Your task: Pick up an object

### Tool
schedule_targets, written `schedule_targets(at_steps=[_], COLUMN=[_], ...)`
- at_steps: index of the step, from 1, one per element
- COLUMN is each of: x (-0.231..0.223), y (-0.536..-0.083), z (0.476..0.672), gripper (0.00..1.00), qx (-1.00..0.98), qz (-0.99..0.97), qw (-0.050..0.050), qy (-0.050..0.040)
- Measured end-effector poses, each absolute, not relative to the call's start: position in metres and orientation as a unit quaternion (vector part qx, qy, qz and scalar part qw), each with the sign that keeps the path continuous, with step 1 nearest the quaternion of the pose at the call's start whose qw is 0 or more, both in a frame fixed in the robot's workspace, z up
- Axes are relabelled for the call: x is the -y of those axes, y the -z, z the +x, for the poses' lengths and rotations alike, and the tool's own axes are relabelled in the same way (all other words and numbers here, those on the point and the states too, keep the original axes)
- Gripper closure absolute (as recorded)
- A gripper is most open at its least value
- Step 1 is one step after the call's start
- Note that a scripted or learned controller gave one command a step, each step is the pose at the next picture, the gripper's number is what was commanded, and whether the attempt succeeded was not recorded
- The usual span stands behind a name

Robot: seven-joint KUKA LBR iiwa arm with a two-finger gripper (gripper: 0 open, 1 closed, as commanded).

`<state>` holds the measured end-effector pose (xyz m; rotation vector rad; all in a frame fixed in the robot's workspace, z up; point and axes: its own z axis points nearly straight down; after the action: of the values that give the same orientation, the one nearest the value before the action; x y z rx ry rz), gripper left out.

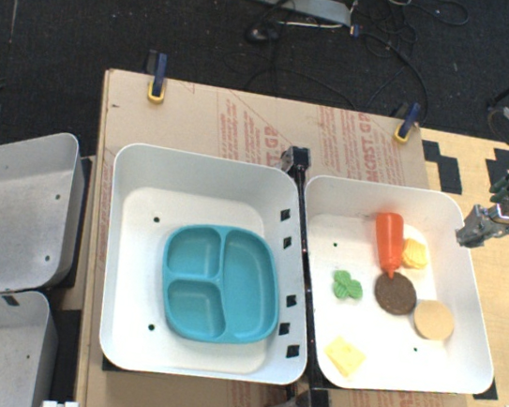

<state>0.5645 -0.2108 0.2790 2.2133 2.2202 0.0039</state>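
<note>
The right bin (471,278) holds several small toys: an orange cylinder (387,240), a yellow piece (415,254) beside it, a dark brown disc (396,293), a tan disc (433,320), a green leafy piece (347,286) and a yellow wedge (344,356). My gripper (474,228) hovers at the bin's upper right rim, to the right of the orange cylinder and apart from every toy. Nothing is seen between its fingers.
The left bin (144,181) bears a teal divided plate (221,284). A black divider (298,261) runs between the bins. Two clamps (159,77) (406,122) hold the board at the back. Grey trays (7,208) lie off to the left.
</note>
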Motion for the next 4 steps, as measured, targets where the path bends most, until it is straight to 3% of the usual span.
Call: schedule_targets(at_steps=[1, 4], x=[0.156, 0.012], y=[-0.283, -0.24], z=[0.577, 0.6], gripper=[1.0, 1.0], qx=[-0.71, -0.709], qz=[0.705, 0.705], qw=[0.001, 0.0], qy=[-0.0012, -0.0001])
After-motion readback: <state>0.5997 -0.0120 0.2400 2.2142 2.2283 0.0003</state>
